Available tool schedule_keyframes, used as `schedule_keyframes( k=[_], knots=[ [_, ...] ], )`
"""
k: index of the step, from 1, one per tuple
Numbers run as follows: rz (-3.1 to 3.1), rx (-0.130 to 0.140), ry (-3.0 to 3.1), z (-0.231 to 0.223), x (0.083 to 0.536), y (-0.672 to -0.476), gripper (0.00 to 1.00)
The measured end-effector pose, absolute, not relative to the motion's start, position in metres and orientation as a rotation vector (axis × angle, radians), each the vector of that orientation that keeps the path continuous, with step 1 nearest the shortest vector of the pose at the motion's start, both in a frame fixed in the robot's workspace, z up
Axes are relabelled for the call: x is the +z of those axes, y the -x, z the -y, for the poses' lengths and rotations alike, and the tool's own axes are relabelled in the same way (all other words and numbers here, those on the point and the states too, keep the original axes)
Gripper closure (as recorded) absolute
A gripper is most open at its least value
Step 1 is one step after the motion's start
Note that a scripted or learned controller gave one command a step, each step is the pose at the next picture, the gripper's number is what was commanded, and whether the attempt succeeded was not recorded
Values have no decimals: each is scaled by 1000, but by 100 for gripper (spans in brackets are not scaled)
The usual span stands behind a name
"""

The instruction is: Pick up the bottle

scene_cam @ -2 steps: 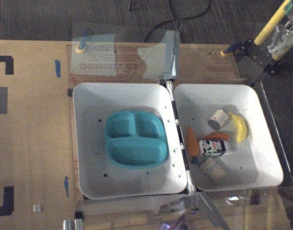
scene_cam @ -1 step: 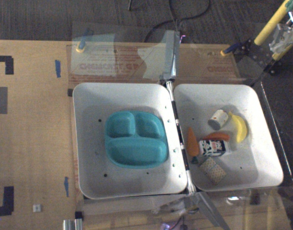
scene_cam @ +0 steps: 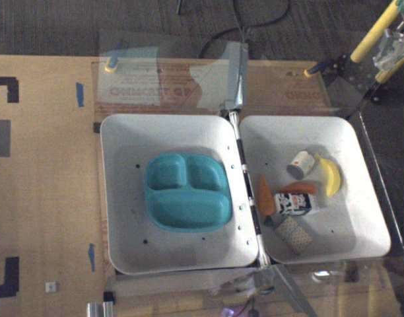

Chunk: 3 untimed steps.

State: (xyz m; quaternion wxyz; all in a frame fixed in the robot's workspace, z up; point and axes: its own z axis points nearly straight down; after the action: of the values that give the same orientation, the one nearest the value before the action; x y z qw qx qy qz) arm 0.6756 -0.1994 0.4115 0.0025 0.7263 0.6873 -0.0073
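Note:
In the right bin (scene_cam: 367, 177), a small white and grey bottle-like container (scene_cam: 300, 164) lies tilted near the middle, just left of a yellow banana (scene_cam: 330, 175). Below it an orange stick-shaped item (scene_cam: 298, 187) rests against a black and white labelled carton (scene_cam: 296, 203). An orange carrot (scene_cam: 265, 196) lies by the bin's left wall. A speckled tan block (scene_cam: 293, 234) sits nearest the front.
The left bin (scene_cam: 123, 150) holds a teal divided plate (scene_cam: 187, 191). A metal rail (scene_cam: 245, 197) separates the two bins. Yellow-handled clamps (scene_cam: 379, 26) stand beyond the bench's back right corner. Brown board surrounds the bins.

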Motion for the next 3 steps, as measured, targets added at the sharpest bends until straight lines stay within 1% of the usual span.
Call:
schedule_keyframes(
  k=[3],
  knots=[
    [-2158,-32,-2270,197,438,-679,100]
  ],
)
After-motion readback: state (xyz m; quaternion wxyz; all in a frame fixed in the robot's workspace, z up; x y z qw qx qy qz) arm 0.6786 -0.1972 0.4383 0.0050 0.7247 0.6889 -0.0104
